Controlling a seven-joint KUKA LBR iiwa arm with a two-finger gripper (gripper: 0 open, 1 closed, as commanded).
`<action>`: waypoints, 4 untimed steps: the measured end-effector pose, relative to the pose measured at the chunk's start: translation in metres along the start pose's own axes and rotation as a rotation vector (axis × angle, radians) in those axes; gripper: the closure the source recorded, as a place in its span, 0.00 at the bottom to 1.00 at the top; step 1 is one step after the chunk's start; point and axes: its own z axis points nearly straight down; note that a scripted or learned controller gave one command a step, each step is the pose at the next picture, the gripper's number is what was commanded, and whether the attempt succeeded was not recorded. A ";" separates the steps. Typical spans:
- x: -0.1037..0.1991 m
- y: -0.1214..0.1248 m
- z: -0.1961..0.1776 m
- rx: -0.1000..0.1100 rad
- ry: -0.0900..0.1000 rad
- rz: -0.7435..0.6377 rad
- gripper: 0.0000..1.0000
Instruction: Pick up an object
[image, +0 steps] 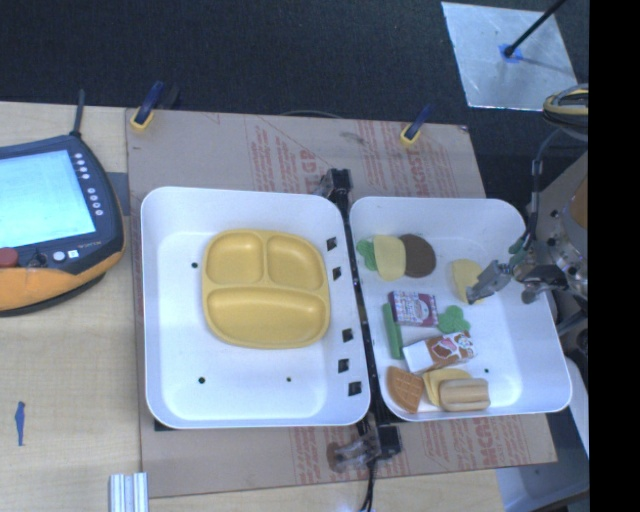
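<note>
From my end the gripper (497, 280) sits over the right bin (500, 215), just beside a yellow piece (465, 273). Can't tell if it's spread or closed, honestly.

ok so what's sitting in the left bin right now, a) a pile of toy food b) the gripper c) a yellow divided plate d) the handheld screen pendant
c, the left bin holds a yellow divided plate with three compartments, while the toy food lies in the right bin, where the gripper also is.
</note>
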 end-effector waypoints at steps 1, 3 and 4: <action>0.036 0.077 0.131 0.002 0.000 -0.006 0.00; 0.070 0.140 0.121 -0.003 -0.002 -0.001 0.00; 0.050 0.033 0.125 0.010 0.000 0.005 0.00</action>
